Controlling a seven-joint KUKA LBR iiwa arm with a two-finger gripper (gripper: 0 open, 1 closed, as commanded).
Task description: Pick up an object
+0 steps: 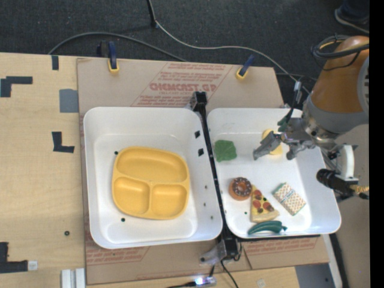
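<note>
In the right bin, upper right part, the gripper hangs low over a small yellow thing. Fingers are spread, one grey finger to the left of the yellow thing, the other at approx the same height on its right side. The yellow thing sits between them, on the bin floor as far as I can tell; can't tell if either finger touches it. Arm comes in from the right edge, orange band above the wrist, grey below.

Rest of the right bin: green lump near the left wall, well apart from the gripper. Below it a brown doughnut w/ sprinkles, and just beside that on the right a pizza slice, pointed end up. Right of the pizza a small patterned packet, tilted. Along the bottom wall a green pepper-like piece, lying flat, just under the pizza.

Left bin holds a yellow tray w/ three compartments, one wide on top, two smaller below. Tray lies flat, roughly mid-bin.

Both bins sit side by side on a cardboard sheet w/ red print, clipped at the top by two yellow-tipped clamps.
</note>
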